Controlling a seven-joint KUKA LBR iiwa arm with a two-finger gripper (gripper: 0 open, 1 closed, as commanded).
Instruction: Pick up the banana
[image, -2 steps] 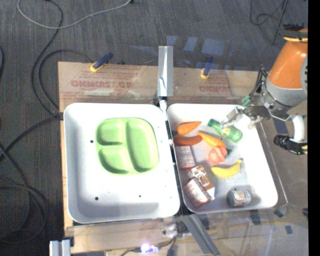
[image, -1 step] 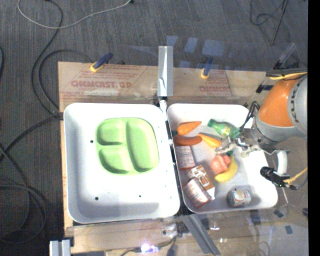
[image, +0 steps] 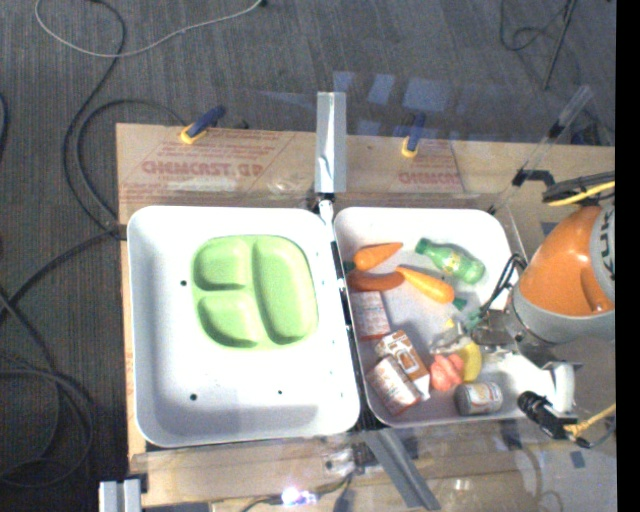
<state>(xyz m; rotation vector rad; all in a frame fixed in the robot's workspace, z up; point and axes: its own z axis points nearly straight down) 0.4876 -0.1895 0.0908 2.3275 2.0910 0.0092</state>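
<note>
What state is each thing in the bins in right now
Green plate: right way up in the left bin.
Green bottle: lying on its side.
Carrots: lying flat.
Can: on its side.
Banana: lying in the right bin under the gripper.

banana (image: 470, 357) partly hidden under arm; jaws unclear

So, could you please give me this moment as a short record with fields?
left bin: holds a green tray with compartments
right bin: holds two carrots, a green bottle, cartons, a can, a red item and the banana
arm: reaches in from the right, over the right bin
pincer: low over the banana, at the bin's right side
hold: cannot tell
</note>
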